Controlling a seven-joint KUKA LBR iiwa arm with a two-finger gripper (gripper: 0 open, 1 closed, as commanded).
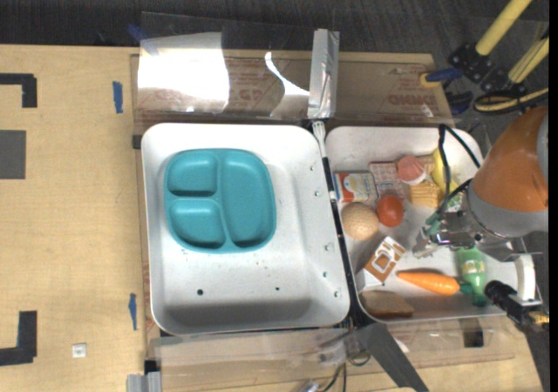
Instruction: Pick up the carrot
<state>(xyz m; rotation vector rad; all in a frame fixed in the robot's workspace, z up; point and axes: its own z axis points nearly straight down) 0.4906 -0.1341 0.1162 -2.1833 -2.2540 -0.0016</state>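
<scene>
The orange carrot (427, 282) lies on its side near the front of the right bin (349, 145), tip pointing left. My gripper (438, 233) hangs just above and behind it, over the bin's middle right, and is not touching the carrot. The arm's orange band (518, 176) hides the bin's right side.
Around the carrot are a green bottle (472, 269), a brown-and-white carton (384, 260), a beige egg-like ball (359, 221), a red tomato (391, 209) and a dark brown piece (389, 303). Yellow and pink items sit at the back. A teal divided plate (221, 199) lies in the left bin (288, 294).
</scene>
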